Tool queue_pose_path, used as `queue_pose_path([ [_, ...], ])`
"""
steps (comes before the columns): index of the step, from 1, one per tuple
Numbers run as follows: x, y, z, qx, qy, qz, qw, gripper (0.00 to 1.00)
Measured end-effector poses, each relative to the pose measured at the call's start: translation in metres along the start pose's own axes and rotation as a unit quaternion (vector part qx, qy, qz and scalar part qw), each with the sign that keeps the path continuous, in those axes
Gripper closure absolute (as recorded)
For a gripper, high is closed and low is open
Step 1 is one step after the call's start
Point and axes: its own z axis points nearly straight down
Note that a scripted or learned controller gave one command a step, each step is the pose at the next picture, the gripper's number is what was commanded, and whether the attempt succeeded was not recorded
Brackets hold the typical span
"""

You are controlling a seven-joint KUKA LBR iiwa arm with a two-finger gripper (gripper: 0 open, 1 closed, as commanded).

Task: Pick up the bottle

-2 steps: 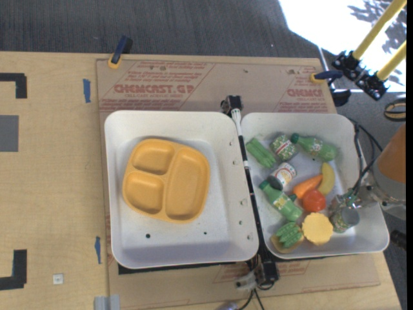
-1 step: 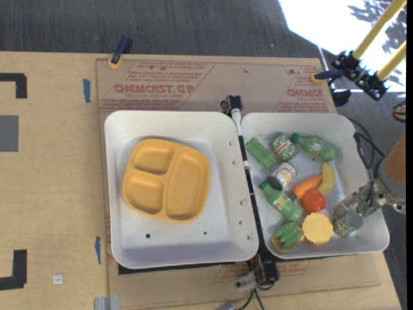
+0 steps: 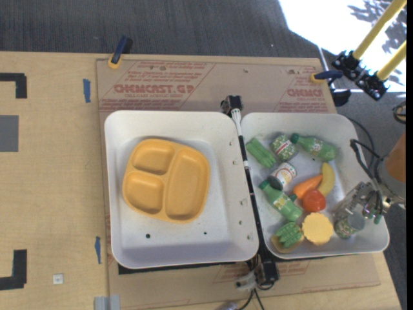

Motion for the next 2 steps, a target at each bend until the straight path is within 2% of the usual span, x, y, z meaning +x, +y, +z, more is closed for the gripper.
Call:
queue_pose_path([
  [1, 0.004, 0.001, 0.001, 0.000, 0.008, -0.002, 1.0000, 0.00],
  [2, -0.001, 0.003, -0.011, -0.003, -0.004, 0.000, 1.0000, 1.00],
])
